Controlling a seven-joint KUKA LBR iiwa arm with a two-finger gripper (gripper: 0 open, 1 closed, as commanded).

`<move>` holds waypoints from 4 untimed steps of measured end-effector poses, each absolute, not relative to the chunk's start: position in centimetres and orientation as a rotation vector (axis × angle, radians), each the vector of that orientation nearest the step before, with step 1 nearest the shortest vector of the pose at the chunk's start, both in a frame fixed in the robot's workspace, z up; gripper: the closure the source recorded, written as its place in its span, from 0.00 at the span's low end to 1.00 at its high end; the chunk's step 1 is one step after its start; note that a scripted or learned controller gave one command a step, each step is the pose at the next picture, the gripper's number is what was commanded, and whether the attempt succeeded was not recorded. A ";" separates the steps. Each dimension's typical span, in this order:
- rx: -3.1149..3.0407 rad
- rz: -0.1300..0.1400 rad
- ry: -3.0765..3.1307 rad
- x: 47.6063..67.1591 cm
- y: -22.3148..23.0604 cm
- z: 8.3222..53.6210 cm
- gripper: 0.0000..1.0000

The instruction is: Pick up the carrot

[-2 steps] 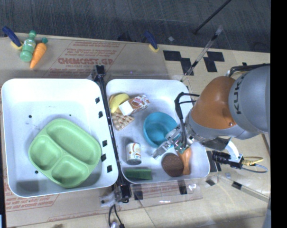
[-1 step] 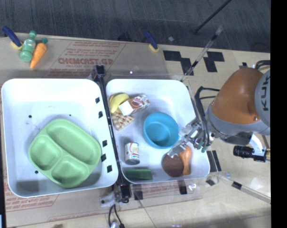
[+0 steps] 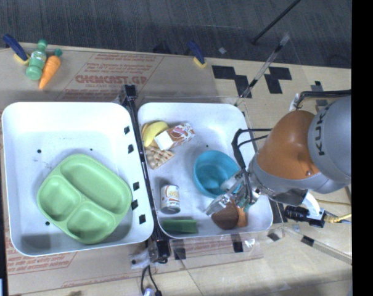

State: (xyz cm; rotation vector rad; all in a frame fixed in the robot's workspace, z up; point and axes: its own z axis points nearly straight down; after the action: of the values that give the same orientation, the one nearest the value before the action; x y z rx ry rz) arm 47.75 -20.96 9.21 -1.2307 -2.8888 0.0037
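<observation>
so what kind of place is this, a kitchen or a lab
Most likely a robot lab test bench, not a kitchen: two white bins clamped on a board, toy food such as a carrot, and a robot arm reaching in.

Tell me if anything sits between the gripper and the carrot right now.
Yes. The gripper is low in the right bin beside the blue bowl; the carrot lies outside both bins at the bench's far left corner. The bin walls and left bin lie between.
</observation>
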 end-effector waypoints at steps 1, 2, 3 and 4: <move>-1.306 0.003 -2.866 51.0 -21.1 21.1 0.00; -1.419 0.003 -2.793 47.5 -20.9 10.7 0.00; -1.403 0.002 -2.807 47.9 -20.8 11.9 1.00; -1.368 0.002 -2.827 47.8 -15.8 16.2 1.00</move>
State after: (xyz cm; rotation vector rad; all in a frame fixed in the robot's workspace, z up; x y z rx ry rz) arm 47.77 -15.75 16.17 -1.3676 -2.8272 0.0025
